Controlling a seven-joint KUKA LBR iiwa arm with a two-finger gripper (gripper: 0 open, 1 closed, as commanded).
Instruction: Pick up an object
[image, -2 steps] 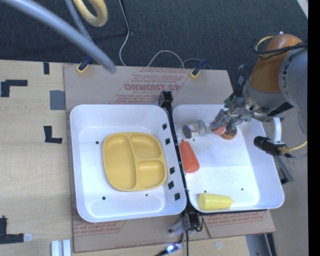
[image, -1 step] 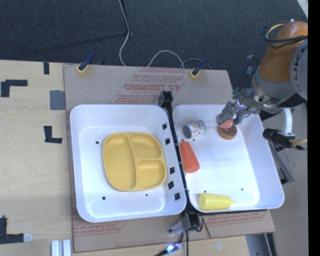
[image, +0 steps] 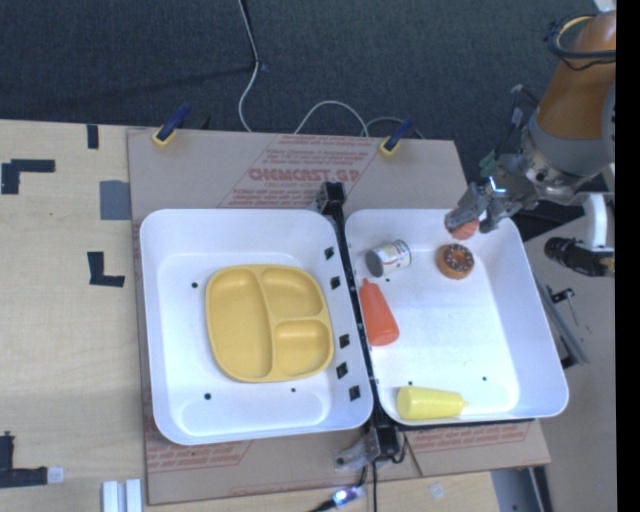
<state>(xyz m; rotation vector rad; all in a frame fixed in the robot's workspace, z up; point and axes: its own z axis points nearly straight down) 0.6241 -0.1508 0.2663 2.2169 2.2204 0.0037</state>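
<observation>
The right bin (image: 520, 330) holds several objects. A round brown doughnut-like piece (image: 455, 261) lies near its far edge, with a small silver can (image: 388, 256) on its side to its left. An orange carrot-shaped piece (image: 378, 314) lies along the divider, and a yellow oblong piece (image: 430, 403) rests at the near edge. My gripper (image: 468, 220) hangs over the far edge of the right bin, just above and behind the doughnut piece. A small reddish patch shows at its tip; what it is stays unclear.
The left bin (image: 170, 300) holds a yellow divided plate (image: 268, 322). Both bins rest on a cardboard sheet (image: 300, 170) held by clamps at the back. A white cable (image: 330, 110) loops behind the bins.
</observation>
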